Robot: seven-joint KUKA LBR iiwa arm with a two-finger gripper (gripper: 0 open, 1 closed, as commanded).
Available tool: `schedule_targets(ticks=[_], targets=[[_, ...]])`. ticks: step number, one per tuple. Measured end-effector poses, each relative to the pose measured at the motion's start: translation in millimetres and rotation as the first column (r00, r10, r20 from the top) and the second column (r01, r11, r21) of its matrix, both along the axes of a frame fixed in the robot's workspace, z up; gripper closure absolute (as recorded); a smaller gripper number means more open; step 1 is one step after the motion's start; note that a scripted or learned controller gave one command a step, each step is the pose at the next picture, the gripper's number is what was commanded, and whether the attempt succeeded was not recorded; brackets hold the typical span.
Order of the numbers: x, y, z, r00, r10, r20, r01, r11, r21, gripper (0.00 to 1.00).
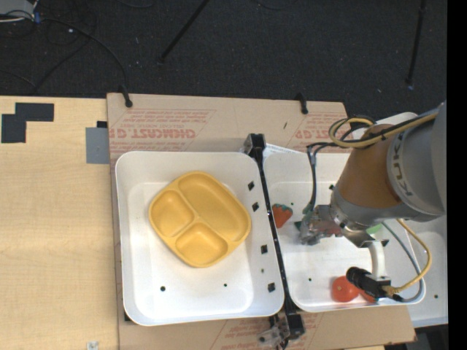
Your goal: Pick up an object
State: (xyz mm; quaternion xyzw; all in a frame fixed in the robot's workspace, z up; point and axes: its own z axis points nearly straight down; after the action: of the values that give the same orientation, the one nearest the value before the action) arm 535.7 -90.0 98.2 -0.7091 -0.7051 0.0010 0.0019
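The left bin (139,297) holds a yellow plate (199,217) with three compartments, lying flat. In the right bin (321,177), a small red strawberry-like piece (282,213) with a green top lies close to the divider. A round red-orange object (343,289) sits near the front wall. My gripper (310,232) hangs low over the middle of the right bin, just right of the red piece and apart from it. A bit of green (374,230) peeks out from under the wrist, mostly hidden.
A black divider rail (267,217) runs between the two bins. Both bins rest on a cardboard sheet (219,122), with a wooden bench top (51,232) to the left. The arm's body covers the right bin's right half.
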Motion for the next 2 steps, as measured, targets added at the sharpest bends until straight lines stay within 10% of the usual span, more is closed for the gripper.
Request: schedule_targets(ticks=[2], targets=[[3,-11,86,1.0,0.006,0.005,-0.006,1.0,-0.001,1.0]])
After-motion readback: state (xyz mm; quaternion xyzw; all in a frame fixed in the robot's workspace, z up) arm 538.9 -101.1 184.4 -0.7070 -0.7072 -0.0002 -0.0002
